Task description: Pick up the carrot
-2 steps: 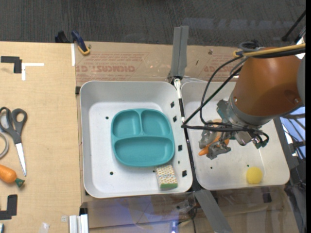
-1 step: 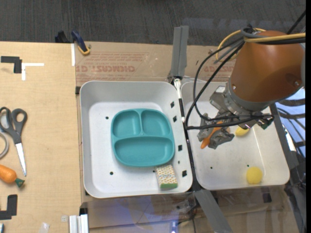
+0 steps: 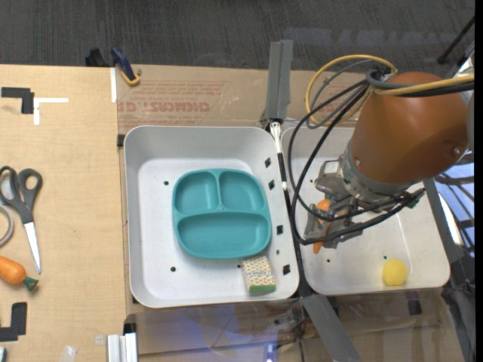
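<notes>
The carrot lies in the right bin, close to its left wall, and just a little orange peeks out from under the pincer and the black cables. The pincer hangs right over it (touching or not, I cannot tell), and I cannot tell if it is clenched or let go. A yellow ball sits near the bin's front right corner.

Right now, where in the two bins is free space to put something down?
Left bin: bare floor around the teal plate, widest on its left; the sponge fills the near corner. Right bin: free between carrot and yellow ball; crowded under the arm.
</notes>
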`<state>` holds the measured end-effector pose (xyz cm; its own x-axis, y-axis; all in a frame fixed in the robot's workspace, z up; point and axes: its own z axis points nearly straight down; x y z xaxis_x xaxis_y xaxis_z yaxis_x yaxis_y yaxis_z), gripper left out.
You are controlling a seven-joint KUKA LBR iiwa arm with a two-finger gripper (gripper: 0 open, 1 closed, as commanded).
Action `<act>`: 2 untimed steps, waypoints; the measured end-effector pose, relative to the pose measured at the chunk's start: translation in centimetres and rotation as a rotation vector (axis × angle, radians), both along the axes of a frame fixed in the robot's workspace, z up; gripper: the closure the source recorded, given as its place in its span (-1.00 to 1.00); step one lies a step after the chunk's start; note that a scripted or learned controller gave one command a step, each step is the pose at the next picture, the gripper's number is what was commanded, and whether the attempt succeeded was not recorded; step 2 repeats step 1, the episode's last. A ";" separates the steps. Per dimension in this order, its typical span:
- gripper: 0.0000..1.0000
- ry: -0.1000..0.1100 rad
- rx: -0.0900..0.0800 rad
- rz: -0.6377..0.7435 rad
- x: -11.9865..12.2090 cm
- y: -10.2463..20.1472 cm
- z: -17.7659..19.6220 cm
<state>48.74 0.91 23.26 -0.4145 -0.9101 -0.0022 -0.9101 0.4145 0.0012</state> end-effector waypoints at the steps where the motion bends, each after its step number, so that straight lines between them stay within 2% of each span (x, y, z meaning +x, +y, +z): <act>1: 1.00 -0.002 0.003 -0.004 0.1 0.1 0.9; 2: 1.00 -0.002 0.003 -0.004 0.1 0.1 0.9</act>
